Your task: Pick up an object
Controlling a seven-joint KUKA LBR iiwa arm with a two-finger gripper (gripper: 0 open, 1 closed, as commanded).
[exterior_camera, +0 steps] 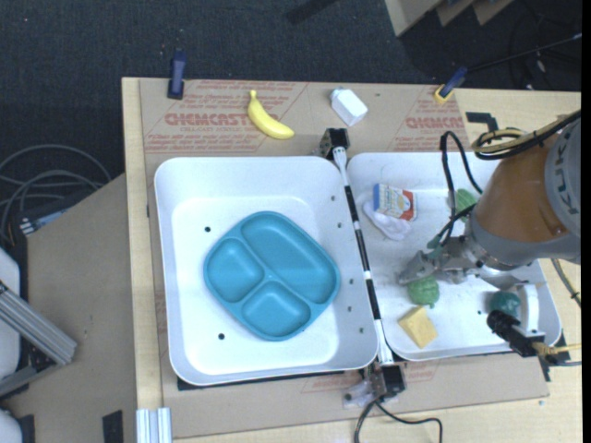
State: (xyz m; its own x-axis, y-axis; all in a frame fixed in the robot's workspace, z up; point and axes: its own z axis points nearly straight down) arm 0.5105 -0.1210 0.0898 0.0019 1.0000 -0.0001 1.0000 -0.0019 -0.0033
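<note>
My gripper (427, 266) hangs low inside the right bin (545, 335), reaching in from the right under the orange band of the arm. A small green object (424, 292) lies just below it in the picture, touching or nearly touching the gripper's tip. I cannot tell whether it is held. A yellow block (417, 326) rests nearer the front edge. A white packet with red and blue print (394, 203) lies at the back of this bin. Beside the arm are a green item (464, 198) and a teal item (505, 301).
The left bin (185, 201) holds a blue divided plate (270, 273). Behind the bins on the bench lie a yellow banana (269, 119) and a small white box (349, 106). Black cables loop over the arm at the right.
</note>
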